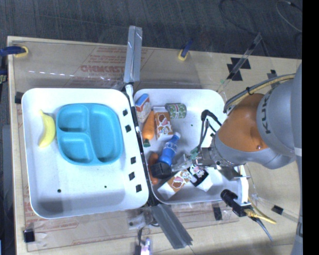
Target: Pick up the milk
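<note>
Your arm (255, 132) sits over the right bin (212, 97); gripper (196, 161) jaw state unreadable. Milk carton (183, 178) lies tipped at that bin's near wall, just below the gripper.

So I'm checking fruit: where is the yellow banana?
In the camera view, the yellow banana lies in the left white bin, by its left wall, just left of the blue sectioned tray.

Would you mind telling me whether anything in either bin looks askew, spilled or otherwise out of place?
Nothing looks spilled or damaged. The right bin is a jumble: cartons, a blue bottle, a green can and an orange item lie tipped against one another along its left side. In the left bin, a banana lies beside the blue tray.
</note>
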`<action>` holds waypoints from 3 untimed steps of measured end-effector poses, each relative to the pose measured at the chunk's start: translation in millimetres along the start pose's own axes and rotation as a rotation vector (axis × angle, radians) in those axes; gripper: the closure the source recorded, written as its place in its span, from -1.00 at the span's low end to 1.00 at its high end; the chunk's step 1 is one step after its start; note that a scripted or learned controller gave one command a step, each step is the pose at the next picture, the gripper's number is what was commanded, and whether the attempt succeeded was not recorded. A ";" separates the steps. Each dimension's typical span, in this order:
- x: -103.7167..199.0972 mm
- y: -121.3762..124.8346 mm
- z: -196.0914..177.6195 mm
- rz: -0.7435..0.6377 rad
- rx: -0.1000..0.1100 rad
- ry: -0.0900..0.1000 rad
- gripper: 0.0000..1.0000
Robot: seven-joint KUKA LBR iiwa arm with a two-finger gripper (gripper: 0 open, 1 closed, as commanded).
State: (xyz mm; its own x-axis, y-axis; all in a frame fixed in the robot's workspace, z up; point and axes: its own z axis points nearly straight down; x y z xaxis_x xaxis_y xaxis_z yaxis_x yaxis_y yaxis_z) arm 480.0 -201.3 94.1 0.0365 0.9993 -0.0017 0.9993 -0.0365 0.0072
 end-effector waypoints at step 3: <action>13.7 62.0 -87.0 -0.096 0.011 0.003 1.00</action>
